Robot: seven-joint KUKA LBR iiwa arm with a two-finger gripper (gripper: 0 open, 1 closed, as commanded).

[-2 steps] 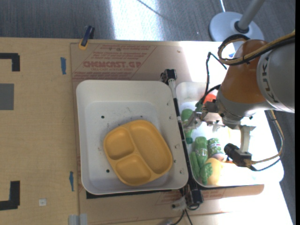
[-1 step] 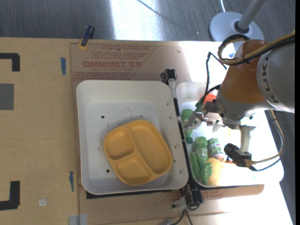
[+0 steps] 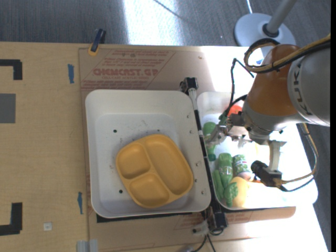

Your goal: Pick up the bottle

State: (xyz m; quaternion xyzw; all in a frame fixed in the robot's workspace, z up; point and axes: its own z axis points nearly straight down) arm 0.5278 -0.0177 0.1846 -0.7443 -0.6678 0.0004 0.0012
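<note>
A green bottle [image 3: 226,168] lies lengthwise in the right bin [image 3: 294,198], near its left wall. Right beside it is a second green piece with a pale label [image 3: 241,165]. My gripper [image 3: 234,135] hangs under the orange wrist band over the middle of this bin, just above the far ends of these green pieces. The wrist body hides much of it, and nothing shows as lifted.
A yellow divided plate [image 3: 153,170] lies in the left bin [image 3: 105,114]. The right bin also holds a green item [image 3: 210,130] by the left wall, a yellow-orange fruit [image 3: 239,191] at the front and a red piece [image 3: 234,109] at the back. A black cable [image 3: 268,174] loops off the wrist.
</note>
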